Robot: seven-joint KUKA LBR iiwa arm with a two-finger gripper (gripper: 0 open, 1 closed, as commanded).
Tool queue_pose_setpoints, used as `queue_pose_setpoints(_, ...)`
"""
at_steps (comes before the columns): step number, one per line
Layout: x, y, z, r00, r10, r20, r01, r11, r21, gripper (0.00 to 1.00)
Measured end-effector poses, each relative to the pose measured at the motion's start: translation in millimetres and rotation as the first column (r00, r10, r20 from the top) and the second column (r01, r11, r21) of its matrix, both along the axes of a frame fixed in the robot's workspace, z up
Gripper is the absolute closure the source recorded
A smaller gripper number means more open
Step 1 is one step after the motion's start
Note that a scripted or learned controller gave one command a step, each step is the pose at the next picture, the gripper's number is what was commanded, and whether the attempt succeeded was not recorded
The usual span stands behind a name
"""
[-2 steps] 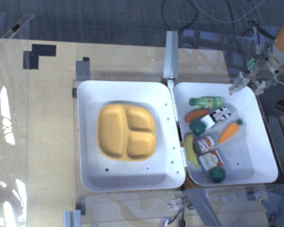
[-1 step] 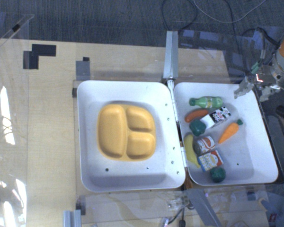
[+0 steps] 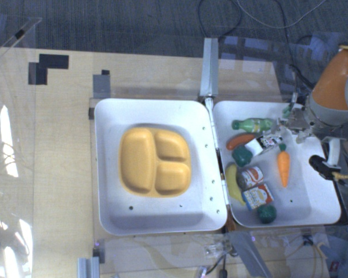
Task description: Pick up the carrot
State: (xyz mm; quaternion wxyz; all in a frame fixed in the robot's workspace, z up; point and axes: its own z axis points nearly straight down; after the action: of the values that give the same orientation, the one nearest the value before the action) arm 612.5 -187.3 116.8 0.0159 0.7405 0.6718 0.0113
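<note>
The carrot (image 3: 283, 167), lying just below the claw (image 3: 294, 122) whose state cannot be told, appears light, rigid and smooth; mid-body offers the best grip.

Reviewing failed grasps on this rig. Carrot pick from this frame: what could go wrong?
1. The carrot lies close beside a small black-and-white item, so a finger may strike that first.
2. The carrot tapers toward its lower tip; a grasp there could slip off.
3. The gripper sits above the carrot's leafy end, and descending there may nudge the green bottle.
</note>
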Motion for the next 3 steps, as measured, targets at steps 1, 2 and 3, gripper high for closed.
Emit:
queue_pose_setpoints(1, -27, -2, -7, 0.997, 0.075, 0.021, -0.075, 0.997, -0.006, 0.0)
queue_pose_setpoints(2, -51, -17, -7, 0.986, 0.165, 0.02, -0.164, 0.986, -0.012, 0.0)
queue_pose_setpoints(3, -38, 13, -7, 0.874, 0.486, 0.003, -0.485, 0.873, -0.04, 0.0)
